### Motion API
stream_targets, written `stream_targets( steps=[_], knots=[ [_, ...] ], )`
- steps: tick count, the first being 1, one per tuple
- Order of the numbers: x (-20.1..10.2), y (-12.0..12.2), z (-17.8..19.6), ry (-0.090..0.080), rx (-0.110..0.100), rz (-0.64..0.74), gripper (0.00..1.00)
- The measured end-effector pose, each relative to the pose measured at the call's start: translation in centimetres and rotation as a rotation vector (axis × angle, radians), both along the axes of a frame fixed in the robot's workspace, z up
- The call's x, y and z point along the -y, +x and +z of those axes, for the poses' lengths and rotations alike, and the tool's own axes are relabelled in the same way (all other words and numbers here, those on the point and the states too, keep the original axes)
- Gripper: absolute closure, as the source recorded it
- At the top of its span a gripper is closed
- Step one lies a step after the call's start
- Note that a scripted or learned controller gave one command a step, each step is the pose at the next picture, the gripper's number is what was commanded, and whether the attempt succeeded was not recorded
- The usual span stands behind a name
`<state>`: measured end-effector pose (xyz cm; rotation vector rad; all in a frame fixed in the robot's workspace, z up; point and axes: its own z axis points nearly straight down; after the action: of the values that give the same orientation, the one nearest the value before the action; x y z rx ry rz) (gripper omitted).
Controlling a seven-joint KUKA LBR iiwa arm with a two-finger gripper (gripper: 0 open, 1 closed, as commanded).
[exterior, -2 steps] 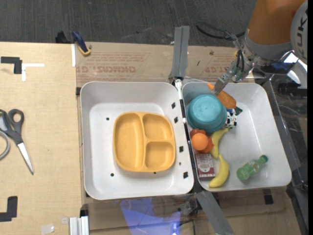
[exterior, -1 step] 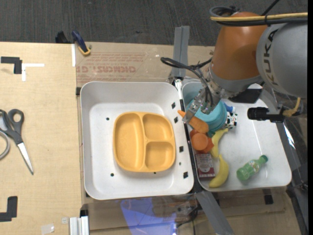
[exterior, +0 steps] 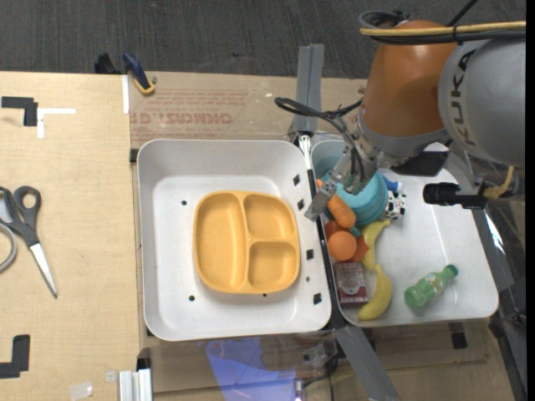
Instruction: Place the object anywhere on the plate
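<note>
Low over the right bin's (exterior: 468, 249) near-left corner, the claw (exterior: 338, 182) hangs just above a carrot (exterior: 340, 210); whether it is spread or pinching, I cannot tell. Touching the carrot is one teal cup (exterior: 368, 200), with one round orange (exterior: 341, 246) below. Farther out lie one curved yellow banana (exterior: 378, 286), one red packet (exterior: 351, 282) and one green bottle (exterior: 430, 287). One smooth, three-compartment yellow plate (exterior: 247, 242) sits in the left bin (exterior: 167, 249).

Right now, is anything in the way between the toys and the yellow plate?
Just the bin walls between the two bins. The carrot, orange and banana must go over them to the plate.
</note>
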<state>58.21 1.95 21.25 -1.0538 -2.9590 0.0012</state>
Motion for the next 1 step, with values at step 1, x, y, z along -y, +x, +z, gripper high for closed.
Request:
stream_targets(
  steps=[1],
  knots=[
    [0.09,0.09,0.88,0.0,0.001,-0.002,1.0]
  ],
)
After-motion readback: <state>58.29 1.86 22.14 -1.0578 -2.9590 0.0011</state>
